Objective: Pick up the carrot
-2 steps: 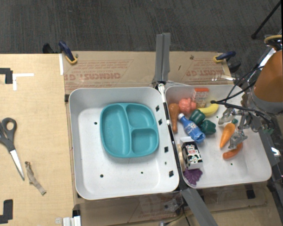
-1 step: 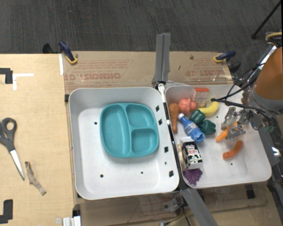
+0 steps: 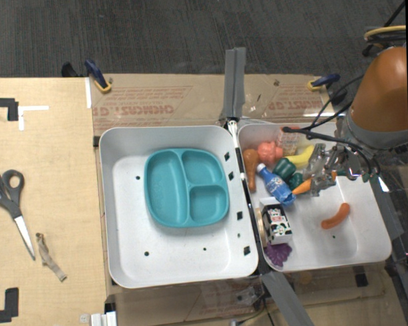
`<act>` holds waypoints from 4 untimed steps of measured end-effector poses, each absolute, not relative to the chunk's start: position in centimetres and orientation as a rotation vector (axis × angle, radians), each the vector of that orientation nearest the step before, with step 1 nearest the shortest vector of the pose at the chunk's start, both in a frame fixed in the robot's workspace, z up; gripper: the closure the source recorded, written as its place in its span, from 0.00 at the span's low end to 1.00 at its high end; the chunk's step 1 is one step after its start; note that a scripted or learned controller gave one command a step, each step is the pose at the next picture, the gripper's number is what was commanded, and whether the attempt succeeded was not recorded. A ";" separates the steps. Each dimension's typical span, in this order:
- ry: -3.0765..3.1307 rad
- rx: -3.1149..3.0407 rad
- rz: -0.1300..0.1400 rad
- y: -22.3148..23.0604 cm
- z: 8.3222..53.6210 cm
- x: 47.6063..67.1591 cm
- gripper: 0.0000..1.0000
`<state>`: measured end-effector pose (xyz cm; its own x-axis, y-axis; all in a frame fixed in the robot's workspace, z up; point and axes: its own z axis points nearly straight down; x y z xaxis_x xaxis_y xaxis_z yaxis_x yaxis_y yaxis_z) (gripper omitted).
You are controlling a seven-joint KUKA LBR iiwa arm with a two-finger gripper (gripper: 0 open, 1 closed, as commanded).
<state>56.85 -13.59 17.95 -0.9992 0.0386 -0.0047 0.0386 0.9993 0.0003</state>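
Right white bin taken as landmark. The small orange carrot lies near its upper middle, touching the blue plastic bottle on that bottle's right. The metal hand hangs over the carrot's right end — whether it is clenched or released cannot be told. A dark green cup and a yellow piece sit just above the carrot. An orange-red sausage lies apart, lower right. The teal divided plate rests in the left bin.
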 end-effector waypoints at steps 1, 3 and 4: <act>3.139 0.110 0.001 -5.6 19.2 49.7 1.00; 3.121 0.312 -0.002 -4.1 30.2 48.1 1.00; 3.142 0.066 0.001 -1.2 19.1 47.8 1.00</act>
<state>47.79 -1.22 19.10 -0.9991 0.0417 0.0010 0.0417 0.9991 0.0005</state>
